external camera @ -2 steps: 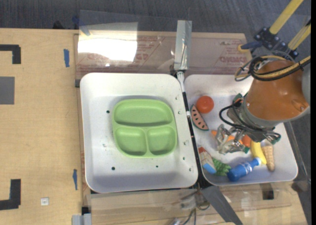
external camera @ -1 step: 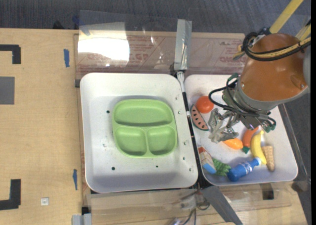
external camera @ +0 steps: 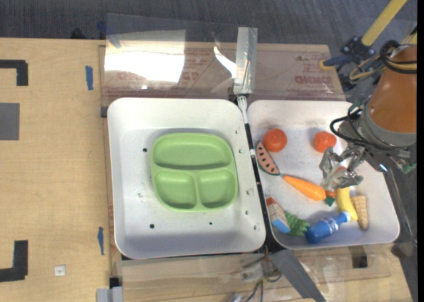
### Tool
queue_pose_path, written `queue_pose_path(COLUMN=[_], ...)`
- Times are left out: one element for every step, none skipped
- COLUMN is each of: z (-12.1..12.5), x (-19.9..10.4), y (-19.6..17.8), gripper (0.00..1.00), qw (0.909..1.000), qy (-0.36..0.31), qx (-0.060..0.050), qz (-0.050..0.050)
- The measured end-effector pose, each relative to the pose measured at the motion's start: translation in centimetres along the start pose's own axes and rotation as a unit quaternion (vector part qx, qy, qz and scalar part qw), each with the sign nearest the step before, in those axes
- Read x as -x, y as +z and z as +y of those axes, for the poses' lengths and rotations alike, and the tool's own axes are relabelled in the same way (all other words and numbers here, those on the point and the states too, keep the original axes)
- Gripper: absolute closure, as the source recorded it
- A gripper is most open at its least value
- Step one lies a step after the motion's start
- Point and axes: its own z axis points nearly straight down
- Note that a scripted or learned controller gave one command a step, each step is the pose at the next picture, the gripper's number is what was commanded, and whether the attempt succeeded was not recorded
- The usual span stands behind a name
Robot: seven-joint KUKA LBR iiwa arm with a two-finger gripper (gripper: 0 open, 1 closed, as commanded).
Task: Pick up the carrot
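**My gripper over the right bin, the carrot beside it**

On the left lies the bench [external camera: 46, 161], a flat pale wooden board with black angular marks and bits of blue tape. Next comes the left bin [external camera: 126, 181], shallow, white, with rounded corners and a matte surface dotted with small dark holes. In it sits a green plate [external camera: 194, 170], smooth plastic, rounded, divided into one long compartment on the far side and two smaller ones on the near side.

The right bin [external camera: 384, 228] stands just beside the left one, of the same white make. At its left side a watermelon slice [external camera: 265, 159] lies curved, red with dark seeds and a green rind, and a round red-orange tomato [external camera: 275, 139] sits just beyond it. Near the front edge lie a small bottle-like toy [external camera: 277, 215], something green and bumpy [external camera: 299, 226] and a glossy blue piece [external camera: 324, 228].

The carrot [external camera: 303, 187] lies in the middle of the right bin, tapered, smooth and bright orange, its thin tip pointing left toward the watermelon slice and its thick end to the right.

A second round orange-red fruit [external camera: 324, 140] sits farther back. My gripper [external camera: 339, 169] hangs just right of the carrot's thick end, metallic and grey; whether my fingers are spread or pressed together I cannot tell. Near it lie a yellow banana [external camera: 346, 201] and a tan ridged piece [external camera: 360, 211].
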Motion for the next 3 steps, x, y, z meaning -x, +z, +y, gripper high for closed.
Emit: queue_pose_path(z=[0.2, 3.1, 3.3], x=[0.2, 1.8, 2.0], y=[0.0, 9.0, 8.2], gripper=[0.0, 0.0, 1.0], qw=[1.0, 1.0, 1.0], qy=[-0.002, 0.002, 0.001], qx=[0.001, -0.001, 0.0], qz=[-0.001, -0.002, -0.004])
